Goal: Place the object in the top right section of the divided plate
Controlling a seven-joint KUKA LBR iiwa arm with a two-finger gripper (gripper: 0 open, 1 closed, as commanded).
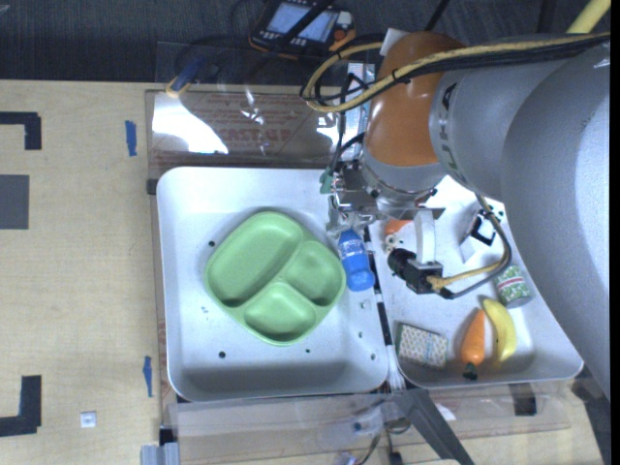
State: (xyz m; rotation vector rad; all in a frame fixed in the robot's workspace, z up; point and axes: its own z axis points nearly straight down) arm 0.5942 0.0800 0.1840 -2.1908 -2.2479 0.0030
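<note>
Wood bench, two white bins side by side; green divided plate (276, 274) in left bin (184, 289), banana (500, 327), carrot (473, 339) & patterned sponge (423, 345) in right bin (542, 352). Blue bottle (356, 262) hangs under gripper (351, 223), apparently clamped at its top, just beside plate's right edge, over the bin divider. Long axis approx. vertical in view, base pointing toward the near edge; best to shift left until it is well over the top-right section, lower it close, then let go so it doesn't roll.

Banana (501, 328), carrot (473, 340), patterned sponge (423, 345)
</note>
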